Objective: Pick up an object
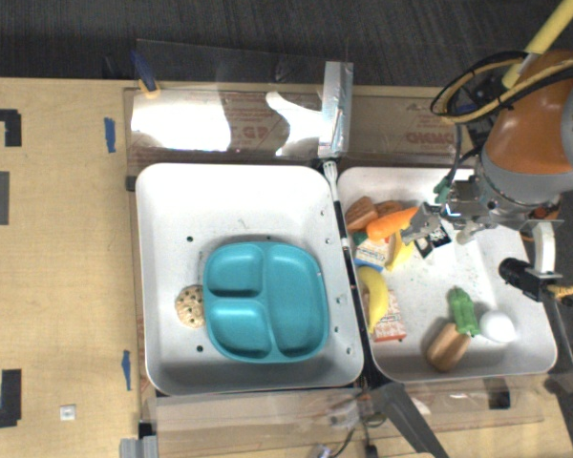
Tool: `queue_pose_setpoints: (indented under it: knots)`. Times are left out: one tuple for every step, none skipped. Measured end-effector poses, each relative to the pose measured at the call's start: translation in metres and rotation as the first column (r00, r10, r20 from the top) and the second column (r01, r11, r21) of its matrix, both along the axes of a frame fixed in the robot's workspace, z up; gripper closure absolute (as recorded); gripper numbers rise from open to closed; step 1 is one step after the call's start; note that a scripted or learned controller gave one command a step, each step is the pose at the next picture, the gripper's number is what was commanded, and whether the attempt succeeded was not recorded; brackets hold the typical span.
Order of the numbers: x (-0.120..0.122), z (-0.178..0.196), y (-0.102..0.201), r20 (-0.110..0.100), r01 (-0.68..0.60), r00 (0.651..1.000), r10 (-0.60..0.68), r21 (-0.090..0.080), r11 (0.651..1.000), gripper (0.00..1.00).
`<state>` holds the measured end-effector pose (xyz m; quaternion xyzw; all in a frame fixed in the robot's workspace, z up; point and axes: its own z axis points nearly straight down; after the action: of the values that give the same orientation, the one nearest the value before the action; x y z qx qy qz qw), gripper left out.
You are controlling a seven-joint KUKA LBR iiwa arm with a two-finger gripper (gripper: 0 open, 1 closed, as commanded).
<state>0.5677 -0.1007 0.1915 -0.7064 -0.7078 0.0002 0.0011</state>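
Camera view shows you the gripper [428, 229] low in the right bin [525, 351], its dark fingers beside the smooth orange carrot [390, 223]; whether they are open you cannot tell. A glossy teal tray [265, 300], molded into three compartments, sits in the left bin [162, 208] with a speckled round cookie [189, 305] touching its edge.

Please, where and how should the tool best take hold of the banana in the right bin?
Probably from above, closing across the middle of the banana. It lies flat along the left wall of the right bin, so the wall blocks a side approach, and a small packet crowds its lower end.
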Motion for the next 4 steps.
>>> queue_pose_setpoints:
  knots:
    - [0.061, -0.086, -0.030, 0.006, -0.019, 1.000, 0.019, -0.002, 1.000, 0.00]
    - [0.050, -0.102, -0.038, 0.012, -0.066, 0.998, 0.066, -0.004, 0.998, 0.00]
    - [0.052, -0.089, -0.038, 0.018, -0.066, 0.998, 0.066, -0.006, 0.998, 1.00]
    - [0.080, -0.033, -0.056, 0.009, -0.132, 0.991, 0.132, -0.004, 0.991, 1.00]
